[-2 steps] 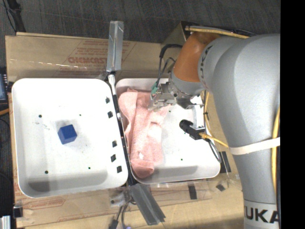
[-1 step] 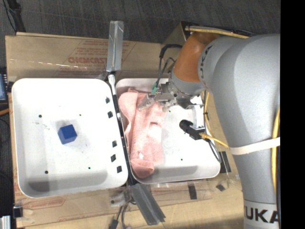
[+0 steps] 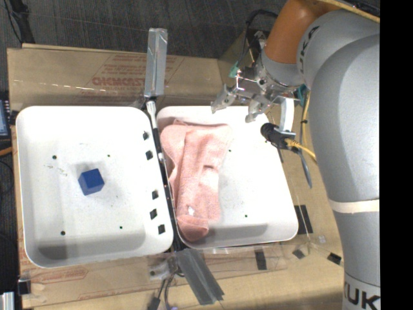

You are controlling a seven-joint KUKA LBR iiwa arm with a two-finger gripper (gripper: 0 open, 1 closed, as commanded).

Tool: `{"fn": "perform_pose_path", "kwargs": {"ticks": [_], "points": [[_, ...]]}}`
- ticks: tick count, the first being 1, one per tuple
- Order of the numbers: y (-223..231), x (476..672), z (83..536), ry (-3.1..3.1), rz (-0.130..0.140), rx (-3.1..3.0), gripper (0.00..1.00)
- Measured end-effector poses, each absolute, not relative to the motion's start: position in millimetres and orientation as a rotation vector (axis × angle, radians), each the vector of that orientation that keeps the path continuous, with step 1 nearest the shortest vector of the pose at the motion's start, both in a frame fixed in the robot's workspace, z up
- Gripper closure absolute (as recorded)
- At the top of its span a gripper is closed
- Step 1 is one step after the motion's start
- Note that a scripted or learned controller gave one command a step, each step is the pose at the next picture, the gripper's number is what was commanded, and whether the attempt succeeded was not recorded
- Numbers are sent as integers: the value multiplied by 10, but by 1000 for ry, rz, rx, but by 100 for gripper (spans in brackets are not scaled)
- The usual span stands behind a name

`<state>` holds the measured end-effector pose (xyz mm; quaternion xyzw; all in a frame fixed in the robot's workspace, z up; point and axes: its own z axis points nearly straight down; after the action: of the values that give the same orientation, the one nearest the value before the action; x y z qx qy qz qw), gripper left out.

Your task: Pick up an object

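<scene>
**Robot arm poised above a pink towel, nothing picked up yet**

Nearest the viewer, the front rims of two shallow white bins sit side by side on a cardboard-covered bench. The left bin (image 3: 39, 173) holds a small blue cube (image 3: 91, 181) near its middle. The right bin (image 3: 264, 192) holds a crumpled pink towel (image 3: 193, 173) lying along its left wall. Farther back, the gripper (image 3: 240, 105) hangs over the right bin's far rim, just beyond the towel's far end. Its fingers are spread apart and grip nothing. The step looks like the approach; next it would need to lower onto the towel and close.
</scene>
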<state>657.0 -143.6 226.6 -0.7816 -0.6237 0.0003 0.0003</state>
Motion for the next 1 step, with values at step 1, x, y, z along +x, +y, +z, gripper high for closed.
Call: {"fn": "perform_pose_path", "kwargs": {"ticks": [1], "points": [[-1462,6576,924,-2069,1,-2363,0]]}}
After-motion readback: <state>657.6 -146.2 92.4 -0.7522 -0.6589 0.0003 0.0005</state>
